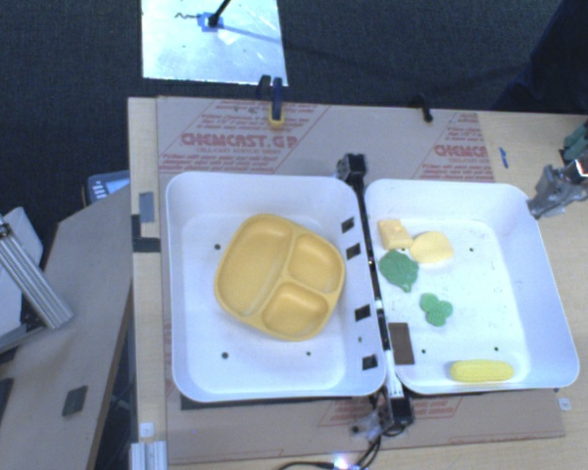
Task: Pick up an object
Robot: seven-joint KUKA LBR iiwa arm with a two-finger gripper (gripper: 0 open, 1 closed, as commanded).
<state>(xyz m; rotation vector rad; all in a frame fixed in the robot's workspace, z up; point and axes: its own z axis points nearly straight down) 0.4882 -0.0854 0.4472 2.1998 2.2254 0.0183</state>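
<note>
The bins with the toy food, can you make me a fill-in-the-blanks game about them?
1. The yellow tray lies in the ____ bin.
2. The two broccoli pieces are colored ____.
3. The corn cob lies near the right bin's ____ edge.

Missing words: left; green; front

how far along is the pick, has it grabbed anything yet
Nothing looks done yet. The gripper sits at the right bin's outer edge, with no object seen between its fingers. The toy food, including the two broccoli pieces and the corn cob, lies in that bin. The yellow tray is in the left bin. Reach, grasp and lift all remain.
</note>
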